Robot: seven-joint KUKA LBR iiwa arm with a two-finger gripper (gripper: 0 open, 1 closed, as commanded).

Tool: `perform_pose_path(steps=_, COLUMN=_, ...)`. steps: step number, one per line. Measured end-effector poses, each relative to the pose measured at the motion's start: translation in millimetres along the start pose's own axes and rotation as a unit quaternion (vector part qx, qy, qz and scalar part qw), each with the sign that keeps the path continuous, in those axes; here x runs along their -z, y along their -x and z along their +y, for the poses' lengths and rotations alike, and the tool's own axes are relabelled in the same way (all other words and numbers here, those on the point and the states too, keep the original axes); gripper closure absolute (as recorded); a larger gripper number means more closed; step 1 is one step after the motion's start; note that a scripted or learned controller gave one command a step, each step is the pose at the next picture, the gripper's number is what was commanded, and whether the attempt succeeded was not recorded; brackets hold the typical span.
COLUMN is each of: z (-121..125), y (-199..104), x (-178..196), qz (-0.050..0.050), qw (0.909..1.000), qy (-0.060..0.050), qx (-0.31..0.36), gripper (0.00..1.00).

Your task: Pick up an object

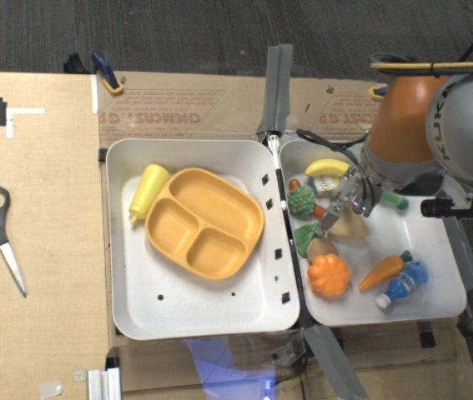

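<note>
The gripper [344,204] hangs low inside the right bin [449,302], its slim fingers pointing down and to the left toward the crowded left half of that bin; whether they are parted or pressed together cannot be told, and nothing can be seen caught between them. Their tips end just over a beige, rounded object [351,227] and close beside a green knobbly toy [302,201] with a small red piece just above it. A yellow banana [326,167] lies near the bin's far wall, just behind the gripper's body. A green leaf-shaped piece [305,238] lies below the fingertips against the bin's left wall, and nearer the front sits an orange pumpkin [329,275]. To the right of the pumpkin lie an orange carrot [380,272] with a green top and, touching it, a small blue bottle [405,284] with a white cap. A green piece [393,199] pokes out from under the wrist on the right. The grey arm [461,127], with its orange band [403,123], comes in from the right over the bin's far corner. In the left bin [194,311] rests an orange divided plate [204,222], with a yellow bottle [148,192] touching its left edge. On the bench at far left lie scissors [1,233].
</note>
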State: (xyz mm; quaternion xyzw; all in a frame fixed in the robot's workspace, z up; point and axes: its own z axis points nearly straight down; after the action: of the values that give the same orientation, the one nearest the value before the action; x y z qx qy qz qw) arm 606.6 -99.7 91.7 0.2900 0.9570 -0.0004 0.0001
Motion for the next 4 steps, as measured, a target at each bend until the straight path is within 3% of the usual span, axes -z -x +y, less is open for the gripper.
perform_pose_path(steps=1, z=0.8, y=0.9, x=10.1, qz=-0.002, qw=1.0000, qy=0.000, qx=0.002, gripper=1.00)
perform_pose_path(steps=2, z=40.9, y=-33.8, x=100.4, qz=-0.001, qw=0.9928, qy=0.000, qx=-0.119, gripper=1.00)
perform_pose_path(steps=3, z=46.2, y=29.4, x=181.7, qz=-0.002, qw=0.9922, qy=0.000, qx=-0.125, gripper=1.00)
perform_pose_path(steps=4, z=-29.5, y=36.6, x=57.9, qz=-0.001, qw=0.9997, qy=0.000, qx=0.022, gripper=1.00)
